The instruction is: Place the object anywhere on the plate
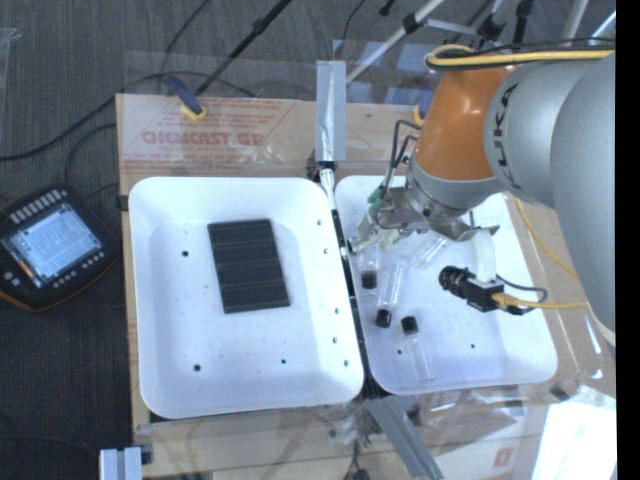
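Gripper: gripper (385, 273) hangs low over the right bin, near the divider; its clear fingers are hard to read against the white floor, so I cannot tell whether they are spread or closed, nor whether anything sits between them.
Plate: dark ribbed rectangular plate (248, 265) lies flat in the left bin (160, 368), well to the left of the gripper, across the divider; its long axis runs roughly away from the camera, slightly tilted.
Divider: the two bins' rims meet between plate and gripper, so any carry must clear that ridge.
Objects: two small black cubes (383, 318) (408, 324) rest on the floor of the right bin (500, 358), just below the gripper in the view; another dark bit (368, 280) lies right beside the fingers. Which one counts as the task's thing is unclear.
Key relation: the cubes lie toward the camera from the gripper, the plate far to its left.
Stage, as judged: nothing is on the plate yet; pickup seems undone.
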`<state>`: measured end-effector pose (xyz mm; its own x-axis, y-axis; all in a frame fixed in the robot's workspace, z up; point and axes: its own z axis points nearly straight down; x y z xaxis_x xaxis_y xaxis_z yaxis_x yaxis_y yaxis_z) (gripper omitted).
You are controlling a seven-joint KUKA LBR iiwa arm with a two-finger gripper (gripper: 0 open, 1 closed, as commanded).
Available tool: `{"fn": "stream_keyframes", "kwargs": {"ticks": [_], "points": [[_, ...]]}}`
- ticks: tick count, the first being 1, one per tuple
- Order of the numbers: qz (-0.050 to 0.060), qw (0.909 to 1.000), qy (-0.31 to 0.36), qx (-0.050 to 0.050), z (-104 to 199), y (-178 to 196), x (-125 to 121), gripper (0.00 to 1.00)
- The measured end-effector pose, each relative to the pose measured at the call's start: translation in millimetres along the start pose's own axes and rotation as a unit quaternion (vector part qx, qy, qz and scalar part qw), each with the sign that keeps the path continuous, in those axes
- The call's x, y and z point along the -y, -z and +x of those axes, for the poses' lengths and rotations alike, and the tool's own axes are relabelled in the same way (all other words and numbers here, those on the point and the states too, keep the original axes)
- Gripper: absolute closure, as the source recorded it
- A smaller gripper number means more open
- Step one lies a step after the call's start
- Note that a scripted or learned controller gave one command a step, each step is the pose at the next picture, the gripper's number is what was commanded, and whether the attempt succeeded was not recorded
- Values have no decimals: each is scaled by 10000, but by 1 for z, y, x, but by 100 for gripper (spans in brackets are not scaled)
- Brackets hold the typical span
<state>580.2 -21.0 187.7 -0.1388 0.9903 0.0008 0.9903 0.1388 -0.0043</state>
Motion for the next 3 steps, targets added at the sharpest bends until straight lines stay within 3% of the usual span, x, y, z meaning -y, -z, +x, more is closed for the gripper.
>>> {"fn": "stream_keyframes", "kwargs": {"ticks": [1, 2, 3], "points": [[-7, 9997, 245, 5, 85, 31, -31, 100], [-8, 9933, 1157, 15, 169, 52, -66, 100], [-4, 9692, 2464, 8, 236, 23, -58, 100]]}}
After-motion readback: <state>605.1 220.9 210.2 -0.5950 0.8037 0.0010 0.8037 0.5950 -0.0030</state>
